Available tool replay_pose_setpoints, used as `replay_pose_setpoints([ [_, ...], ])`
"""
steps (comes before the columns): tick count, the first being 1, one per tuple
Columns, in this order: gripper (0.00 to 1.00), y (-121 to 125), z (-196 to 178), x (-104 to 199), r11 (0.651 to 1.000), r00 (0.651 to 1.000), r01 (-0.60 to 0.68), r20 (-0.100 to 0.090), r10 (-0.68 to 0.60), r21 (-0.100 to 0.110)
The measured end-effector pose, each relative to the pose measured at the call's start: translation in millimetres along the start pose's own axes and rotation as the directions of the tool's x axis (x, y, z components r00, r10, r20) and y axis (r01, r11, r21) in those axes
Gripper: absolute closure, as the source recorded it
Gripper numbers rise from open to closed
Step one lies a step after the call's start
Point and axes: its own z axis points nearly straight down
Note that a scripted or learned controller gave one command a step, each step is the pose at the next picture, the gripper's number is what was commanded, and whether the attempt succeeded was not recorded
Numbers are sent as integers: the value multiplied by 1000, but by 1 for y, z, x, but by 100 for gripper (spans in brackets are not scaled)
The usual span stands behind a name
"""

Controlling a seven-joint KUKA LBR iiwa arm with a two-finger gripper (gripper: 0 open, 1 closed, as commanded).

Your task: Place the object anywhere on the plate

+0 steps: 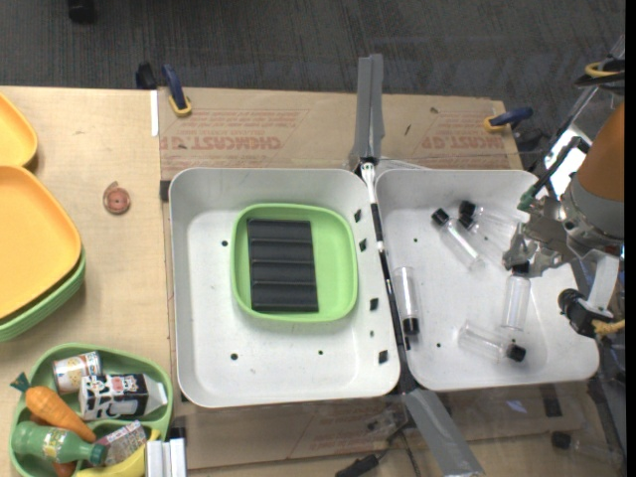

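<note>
Four clear plastic vials with dark caps lie in the right bin (556, 366), well right of the green plate (343, 266); the pincer (524, 256) hovers over one vial (515, 301), its state unreadable, and that light, slippery tube wants mid-body gripping.

gripper (521, 259) over right bin (427, 361) | clear tubes (456, 235) scattered | green plate (343, 266) in left bin (199, 366)

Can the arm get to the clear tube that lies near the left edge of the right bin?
Probably yes. The tube lies open on the bin floor, apart from the other tubes, and the gripper is over the same bin. The bin wall beside it may crowd the grasp.
</note>
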Motion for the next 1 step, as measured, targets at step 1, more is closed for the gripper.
replay_pose_setpoints([
  [1, 0, 0, 0, 0, 1000, 1000, 0, 0, 0, 0],
])
